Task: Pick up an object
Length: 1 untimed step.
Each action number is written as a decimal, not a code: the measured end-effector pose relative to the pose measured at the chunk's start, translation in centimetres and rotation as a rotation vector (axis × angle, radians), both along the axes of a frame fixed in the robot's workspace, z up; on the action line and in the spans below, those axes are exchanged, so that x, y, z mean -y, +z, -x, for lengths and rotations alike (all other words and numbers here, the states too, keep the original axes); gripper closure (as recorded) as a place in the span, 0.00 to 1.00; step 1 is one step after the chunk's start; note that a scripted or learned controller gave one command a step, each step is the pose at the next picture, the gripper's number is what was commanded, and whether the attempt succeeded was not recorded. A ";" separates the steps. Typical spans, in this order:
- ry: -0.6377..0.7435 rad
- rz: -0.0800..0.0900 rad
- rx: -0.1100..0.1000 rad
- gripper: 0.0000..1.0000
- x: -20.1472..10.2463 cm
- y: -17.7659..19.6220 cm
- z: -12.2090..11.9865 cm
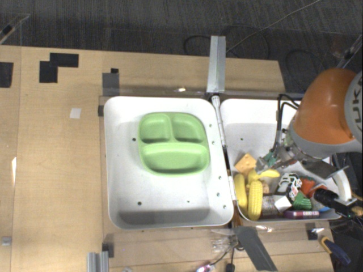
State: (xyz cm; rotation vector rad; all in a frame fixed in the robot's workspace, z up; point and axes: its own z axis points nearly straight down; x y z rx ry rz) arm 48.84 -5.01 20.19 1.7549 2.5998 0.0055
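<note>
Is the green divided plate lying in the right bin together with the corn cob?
No, the green divided plate lies alone in the left bin, while the corn cob lies in the right bin.

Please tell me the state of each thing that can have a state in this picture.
green divided plate: lying flat in left bin, compartments bare
corn cob: lying in right bin
banana: lying beside corn cob
gripper: low over the toy pile

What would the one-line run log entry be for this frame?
arm: over right bin | hand: low among toys by corn cob | grasp: cannot tell | left bin: green divided plate
</note>
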 end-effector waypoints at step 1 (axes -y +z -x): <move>0.000 0.000 0.000 0.00 0.0 0.0 0.0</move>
